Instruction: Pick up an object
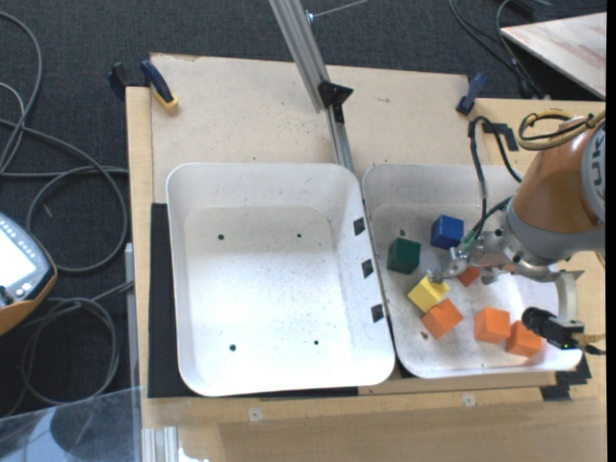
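Broadly, the desk [241, 104] is carrying two white bins: the left bin [269, 277] and the right bin [414, 354]. The arm [563, 195] is reaching over the right bin, its jaws low among scattered blocks: green block [404, 254], blue block [447, 231], yellow block [425, 293], orange blocks [493, 324]. Whether the jaws are wide or narrow, I cannot tell.

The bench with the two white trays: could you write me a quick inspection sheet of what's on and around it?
Surface: wooden bench bearing the left bin and the right bin side by side.
Job's things: in the right bin, blue block, green block, yellow block, three orange blocks.
Clutter: nothing seen.
Grippers: hand low among the blocks; fingers unclear.
Cables: black cables on the floor, left.
Surroundings: dark carpet; blue clamps at the bench's far edge.
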### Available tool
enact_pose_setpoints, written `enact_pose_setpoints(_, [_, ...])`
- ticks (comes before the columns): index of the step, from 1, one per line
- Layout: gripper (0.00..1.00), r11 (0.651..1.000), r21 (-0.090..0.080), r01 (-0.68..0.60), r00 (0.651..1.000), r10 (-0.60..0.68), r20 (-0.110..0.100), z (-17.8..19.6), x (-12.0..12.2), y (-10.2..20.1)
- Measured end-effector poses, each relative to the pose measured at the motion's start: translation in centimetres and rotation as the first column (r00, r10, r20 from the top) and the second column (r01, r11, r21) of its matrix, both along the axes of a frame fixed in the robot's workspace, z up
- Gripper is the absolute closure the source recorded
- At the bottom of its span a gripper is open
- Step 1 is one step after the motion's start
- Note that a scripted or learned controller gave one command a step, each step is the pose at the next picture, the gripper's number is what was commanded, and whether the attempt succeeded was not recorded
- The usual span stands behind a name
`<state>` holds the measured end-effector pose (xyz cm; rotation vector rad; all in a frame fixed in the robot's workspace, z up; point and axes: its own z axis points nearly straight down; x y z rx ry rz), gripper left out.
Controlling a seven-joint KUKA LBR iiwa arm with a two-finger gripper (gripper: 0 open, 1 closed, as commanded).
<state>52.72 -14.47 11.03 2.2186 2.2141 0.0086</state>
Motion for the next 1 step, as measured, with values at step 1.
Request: enact_pose_setpoints(1, [1.00, 1.000, -0.002, -0.001, 1.000, 0.001, 0.000, 0.92, 0.08, -0.08])
